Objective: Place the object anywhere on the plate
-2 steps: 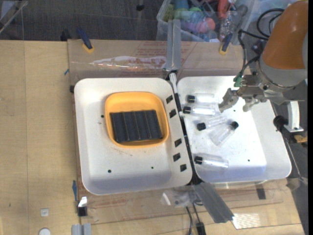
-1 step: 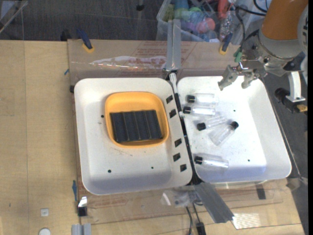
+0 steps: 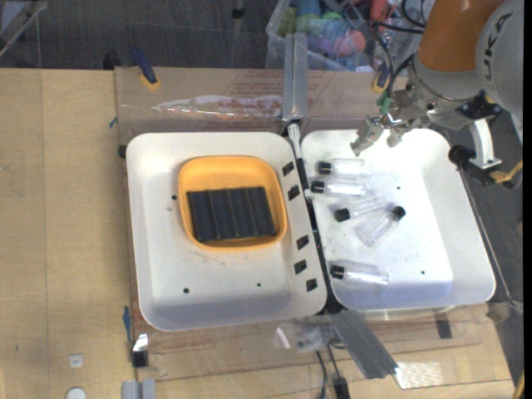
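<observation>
gripper (image 3: 378, 133) at right bin's (image 3: 465, 223) back rim, seemingly above vials (image 3: 349, 179).

The orange plate (image 3: 231, 202) sits in the left white bin (image 3: 154, 248) and carries a dark ribbed block (image 3: 232, 214) at its middle. Right of the plate, past the divider, the right white bin (image 3: 432, 264) holds five clear vials with black caps (image 3: 356, 223): two just beyond the divider, two crossing further right, one nearer the bin's front. The gripper (image 3: 381, 134) hangs over that bin's far edge, well right of the plate; whether its jaws are parted cannot be told
</observation>
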Motion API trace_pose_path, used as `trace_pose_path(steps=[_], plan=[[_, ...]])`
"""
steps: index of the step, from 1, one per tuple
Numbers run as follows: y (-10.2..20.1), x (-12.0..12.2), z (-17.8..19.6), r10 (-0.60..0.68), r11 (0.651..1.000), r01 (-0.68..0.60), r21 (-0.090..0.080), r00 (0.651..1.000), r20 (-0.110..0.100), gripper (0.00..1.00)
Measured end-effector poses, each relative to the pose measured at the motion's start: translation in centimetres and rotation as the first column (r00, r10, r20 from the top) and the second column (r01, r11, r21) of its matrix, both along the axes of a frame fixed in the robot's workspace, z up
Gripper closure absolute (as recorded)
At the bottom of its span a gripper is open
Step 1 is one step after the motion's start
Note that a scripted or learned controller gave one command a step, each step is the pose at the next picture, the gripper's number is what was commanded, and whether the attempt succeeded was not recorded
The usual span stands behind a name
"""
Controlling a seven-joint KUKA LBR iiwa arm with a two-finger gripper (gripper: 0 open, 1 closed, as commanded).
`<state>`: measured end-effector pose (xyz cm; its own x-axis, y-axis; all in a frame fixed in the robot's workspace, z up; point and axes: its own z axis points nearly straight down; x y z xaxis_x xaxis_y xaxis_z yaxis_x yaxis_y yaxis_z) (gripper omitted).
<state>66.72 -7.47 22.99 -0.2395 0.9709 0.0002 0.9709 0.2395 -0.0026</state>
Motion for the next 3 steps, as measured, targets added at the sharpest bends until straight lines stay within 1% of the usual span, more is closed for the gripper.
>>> trace_pose_path(steps=[1,2,3], plan=[[1.5,0.1,2.3,0.167,0.986,-0.167,-0.002,0.986,0.007,1.00],[2.7,0.1,4.0,0.338,0.941,-0.338,-0.002,0.941,0.007,1.00],[1.3,0.1,6.0,0.422,0.907,-0.422,-0.003,0.907,0.007,1.00]])
